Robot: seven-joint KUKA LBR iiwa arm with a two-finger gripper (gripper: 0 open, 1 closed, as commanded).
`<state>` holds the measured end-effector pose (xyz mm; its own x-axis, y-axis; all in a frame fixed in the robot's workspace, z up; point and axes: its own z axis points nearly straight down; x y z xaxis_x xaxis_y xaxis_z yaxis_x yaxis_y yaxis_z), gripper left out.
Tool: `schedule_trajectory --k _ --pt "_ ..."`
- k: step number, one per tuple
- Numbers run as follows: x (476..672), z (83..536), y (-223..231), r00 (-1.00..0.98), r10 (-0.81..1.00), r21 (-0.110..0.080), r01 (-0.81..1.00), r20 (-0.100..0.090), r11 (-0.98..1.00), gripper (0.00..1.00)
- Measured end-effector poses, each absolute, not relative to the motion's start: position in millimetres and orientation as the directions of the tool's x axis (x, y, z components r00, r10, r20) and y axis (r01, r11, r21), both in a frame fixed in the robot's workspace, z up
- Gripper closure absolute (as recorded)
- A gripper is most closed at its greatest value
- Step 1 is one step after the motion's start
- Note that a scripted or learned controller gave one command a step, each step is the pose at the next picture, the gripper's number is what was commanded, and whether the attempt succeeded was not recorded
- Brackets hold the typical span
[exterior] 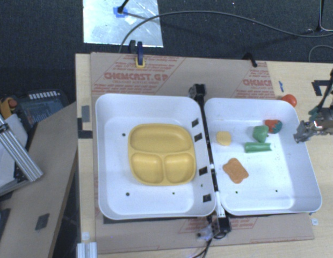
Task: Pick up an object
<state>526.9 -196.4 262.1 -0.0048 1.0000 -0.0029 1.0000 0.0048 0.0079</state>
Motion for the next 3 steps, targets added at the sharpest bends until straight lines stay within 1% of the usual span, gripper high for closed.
schedule_trajectory --k 1,2,3 --pt "517.2 256 -137 -0.009 1.0 0.002 1.0 0.002 0.009 1.0" --pt "512.5 261 -87 -0.01 1.0 0.002 1.0 0.002 0.01 1.0" --pt "503.4 251 -28 -0.01 1.0 0.001 1.0 0.003 0.01 1.0"
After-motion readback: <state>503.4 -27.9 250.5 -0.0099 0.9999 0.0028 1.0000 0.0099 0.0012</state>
